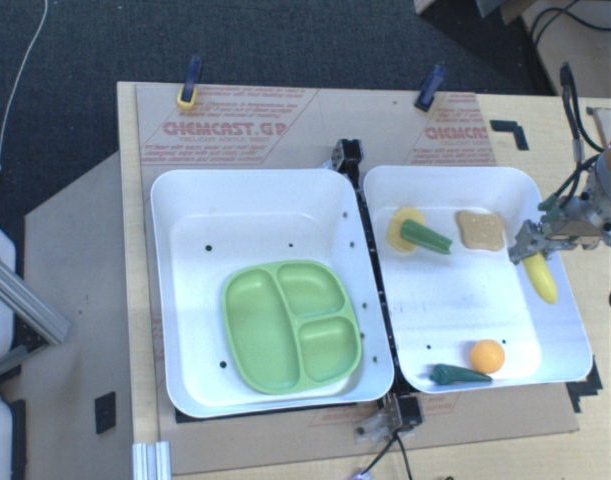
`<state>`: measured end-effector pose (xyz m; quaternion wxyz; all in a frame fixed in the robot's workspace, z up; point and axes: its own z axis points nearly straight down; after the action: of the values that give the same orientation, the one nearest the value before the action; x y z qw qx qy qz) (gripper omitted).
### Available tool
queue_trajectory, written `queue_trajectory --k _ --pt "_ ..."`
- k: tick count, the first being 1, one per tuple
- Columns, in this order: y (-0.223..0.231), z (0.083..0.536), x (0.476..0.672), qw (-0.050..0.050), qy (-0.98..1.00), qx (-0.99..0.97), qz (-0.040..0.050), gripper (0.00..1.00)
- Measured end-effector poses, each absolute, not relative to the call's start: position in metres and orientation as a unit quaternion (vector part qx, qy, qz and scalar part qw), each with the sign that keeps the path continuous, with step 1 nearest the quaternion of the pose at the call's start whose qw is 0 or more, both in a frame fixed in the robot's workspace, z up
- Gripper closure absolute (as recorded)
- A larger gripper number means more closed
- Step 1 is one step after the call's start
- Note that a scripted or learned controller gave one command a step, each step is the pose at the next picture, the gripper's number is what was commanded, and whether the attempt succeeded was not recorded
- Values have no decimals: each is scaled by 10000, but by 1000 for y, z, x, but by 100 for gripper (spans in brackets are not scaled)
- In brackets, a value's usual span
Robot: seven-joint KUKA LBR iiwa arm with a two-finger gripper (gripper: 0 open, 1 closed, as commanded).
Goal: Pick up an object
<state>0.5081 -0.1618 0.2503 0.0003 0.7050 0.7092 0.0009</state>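
A small yellow plastic banana (540,277) is seen at the right edge of the right shallow white bin (455,313), lying against its sloped wall, its upper end just under the gripper (536,241). It is smooth, curved and bright yellow. Whether the gripper is spread or pressed together cannot be told, and no hold on the banana can be made out.

1 of each further thing is counted in the right bin: a tan slice of toy bread (481,230) near the banana, a dark green toy vegetable (426,236) laid over a yellow round piece (405,228), a small orange ball (487,356), and a dark green leaf-shaped piece (458,374) touching that ball.

In the left shallow white bin (185,228), 1 light green divided plate (290,324) with 3 compartments is found. Both bins are carried by the table (145,148), where 2 clamps (189,81) are fixed at the far edge.
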Motion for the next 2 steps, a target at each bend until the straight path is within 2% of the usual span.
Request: queue_trajectory --k 2 --pt "-62 249 514 -7 7095 7047 9 100"
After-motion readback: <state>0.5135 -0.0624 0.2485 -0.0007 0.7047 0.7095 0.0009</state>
